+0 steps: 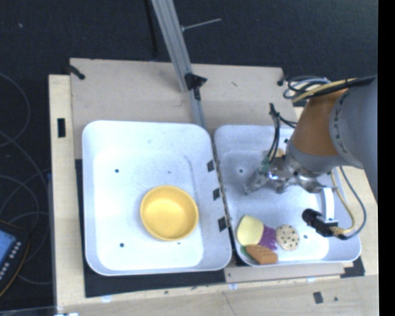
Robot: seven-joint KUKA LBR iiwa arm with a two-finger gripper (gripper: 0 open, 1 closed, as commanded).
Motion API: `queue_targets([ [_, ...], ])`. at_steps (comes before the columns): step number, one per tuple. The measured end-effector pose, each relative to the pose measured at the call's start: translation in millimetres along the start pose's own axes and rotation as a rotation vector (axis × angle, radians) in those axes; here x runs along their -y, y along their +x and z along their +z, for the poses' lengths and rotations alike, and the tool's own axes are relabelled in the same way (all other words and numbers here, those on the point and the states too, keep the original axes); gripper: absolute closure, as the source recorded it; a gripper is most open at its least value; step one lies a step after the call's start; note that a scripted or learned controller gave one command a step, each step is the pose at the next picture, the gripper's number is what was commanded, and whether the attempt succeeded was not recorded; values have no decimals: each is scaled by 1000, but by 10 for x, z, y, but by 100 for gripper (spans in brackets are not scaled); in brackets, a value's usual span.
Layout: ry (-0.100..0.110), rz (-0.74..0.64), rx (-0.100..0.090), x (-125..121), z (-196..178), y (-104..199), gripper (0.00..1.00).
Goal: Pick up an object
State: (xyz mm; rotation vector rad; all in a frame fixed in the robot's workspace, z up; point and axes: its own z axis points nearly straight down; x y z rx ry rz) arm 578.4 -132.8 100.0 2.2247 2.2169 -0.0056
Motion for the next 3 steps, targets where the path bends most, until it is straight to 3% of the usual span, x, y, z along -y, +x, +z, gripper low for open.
queue_targets([
  [1,-5,6,-2,-13,-120,-2,100],
  [3,-11,-7,-1,-1,-1188,-25,100],
])
